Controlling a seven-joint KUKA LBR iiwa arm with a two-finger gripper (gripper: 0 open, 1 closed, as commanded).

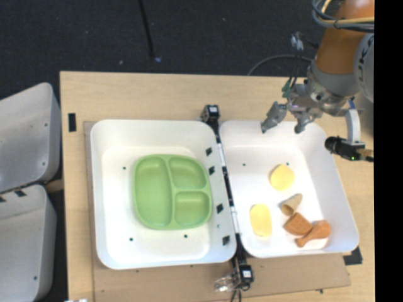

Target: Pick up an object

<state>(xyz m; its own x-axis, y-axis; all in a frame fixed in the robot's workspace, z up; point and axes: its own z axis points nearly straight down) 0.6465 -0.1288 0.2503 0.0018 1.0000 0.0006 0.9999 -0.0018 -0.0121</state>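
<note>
Grey gripper (286, 121) fingers spread — holding nothing.

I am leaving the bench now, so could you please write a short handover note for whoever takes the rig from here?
Gripper: open, holding nothing, raised over the far edge of the right bin.
Things: two yellow pieces, a small tan piece and two orange-brown pieces lie in the right bin's near half. The green divided plate sits in the left bin.
Done: no pick yet.
Left: descend onto one piece, close, lift.
</note>
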